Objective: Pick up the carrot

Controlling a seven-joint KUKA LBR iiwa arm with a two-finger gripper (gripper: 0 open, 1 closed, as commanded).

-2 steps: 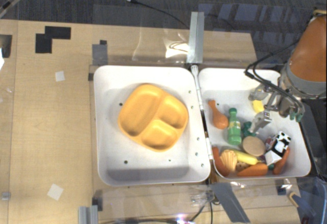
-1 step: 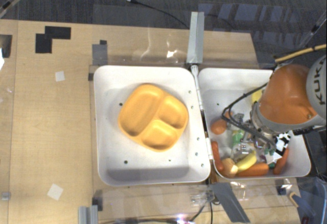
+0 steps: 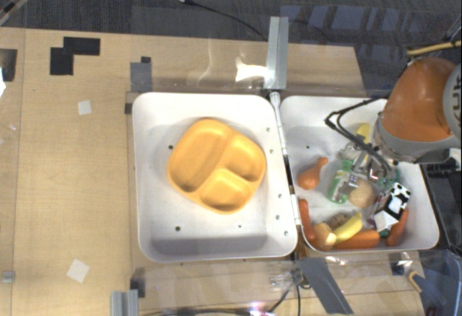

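Orange-banded arm (image 3: 422,109) slants down-left over right bin (image 3: 433,235), above carrot (image 3: 359,239).

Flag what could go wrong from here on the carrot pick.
1. Clutter: the carrot lies along the right bin's near wall with a banana resting against it, so a grasp may catch the banana instead.
2. Lookalikes: other orange pieces sit at the left wall and the right corner; the wrong one could be targeted.
3. The end effector sits over the pile's middle, not the carrot, and may shove items while descending.
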